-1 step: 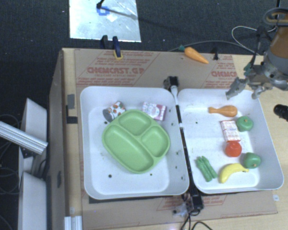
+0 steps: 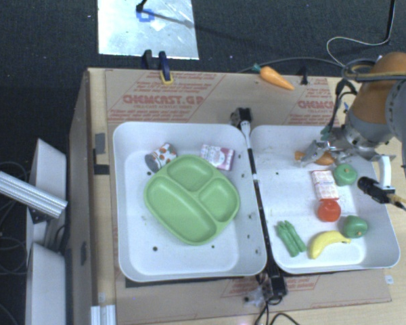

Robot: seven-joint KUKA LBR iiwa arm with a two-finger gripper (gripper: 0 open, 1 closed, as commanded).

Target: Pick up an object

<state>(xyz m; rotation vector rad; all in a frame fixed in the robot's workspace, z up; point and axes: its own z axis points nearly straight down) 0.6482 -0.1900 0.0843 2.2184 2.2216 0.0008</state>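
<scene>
Orange object (image 2: 310, 158) lies in the right bin (image 2: 284, 147), near that bin's far edge and toward its right half. It sits directly beneath and against the tip of the gripper (image 2: 323, 149), which reaches in from the right on the grey arm (image 2: 382, 100). Whether the gripper's fingers are spread or closed cannot be told from this view; the metal parts at the tip overlap the orange object and their spacing is not resolvable. No lifting is evident: the object appears to rest on the bin floor.

Other contents of the right bin: a green apple (image 2: 345, 175) just right of the gripper tip, a red-and-white packet (image 2: 324, 184) nearer the camera, a red tomato-like item (image 2: 329, 210) below the packet, a second green item (image 2: 355, 226), a yellow banana (image 2: 327, 242) and a green bean bundle (image 2: 290, 237) along the near side.

The left bin (image 2: 132, 249) holds a green divided plate (image 2: 191, 198), a small can (image 2: 160, 156) and a pink-and-white packet (image 2: 217, 156). A toy carrot (image 2: 276, 78) lies on the bench beyond the bins.
</scene>
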